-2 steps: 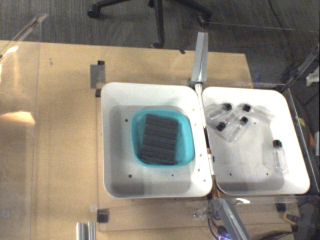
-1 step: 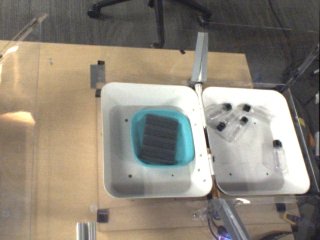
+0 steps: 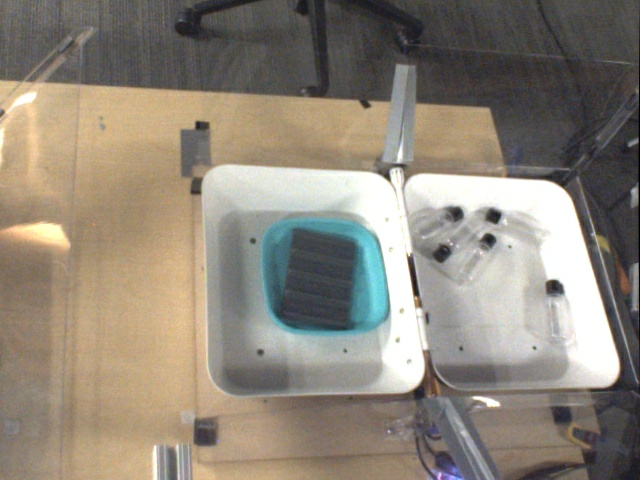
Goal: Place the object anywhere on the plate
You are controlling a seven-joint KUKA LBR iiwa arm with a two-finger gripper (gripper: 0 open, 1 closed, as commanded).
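A teal plate [image 3: 374, 268] sits in the left bin [image 3: 230, 298]. On the plate lies a dark grey ribbed block [image 3: 320, 277], flat and roughly centred. In the right bin [image 3: 510, 353], several clear bottles with black caps lie near the back left [image 3: 462, 240]. One more clear bottle [image 3: 556, 308] lies alone toward the right side of that bin.
A metal post [image 3: 399, 116] rises behind the seam between the two bins. An office chair base [image 3: 312, 13] stands on the floor beyond the wooden bench [image 3: 100, 268]. Small brackets sit at the bench's left near the bin corners.
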